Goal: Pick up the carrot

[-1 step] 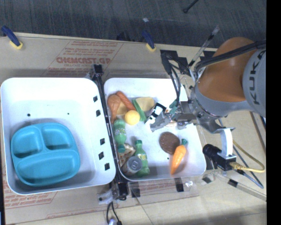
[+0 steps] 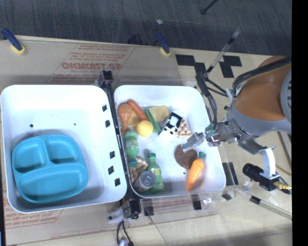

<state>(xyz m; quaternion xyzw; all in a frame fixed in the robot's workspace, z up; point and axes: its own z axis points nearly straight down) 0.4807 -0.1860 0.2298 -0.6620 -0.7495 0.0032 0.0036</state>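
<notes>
The surface carries two shallow white bins side by side. The left bin contains a blue compartment tray lying flat toward its near-left corner.

The right bin holds the loose items. The carrot, orange with a green top, lies near the bin's near-right corner, its green end pointing away from the camera and its tip toward the near wall. A dark brown round item lies just beside the carrot's green end, on its left. A yellow ball sits near the bin's centre, with a green pod-shaped item and a pale yellow wedge beside it. Orange-brown items lie at the far-left part of the bin. A black-and-white patterned item rests right of the wedge. A green bottle and a grey can lie along the near wall.

The arm enters from the right. The pincer sits above the bin's right portion, just beyond the brown item and near the carrot's green end. Whether the pincer is apart or together cannot be told at this resolution. Nothing is visibly clamped in it
</notes>
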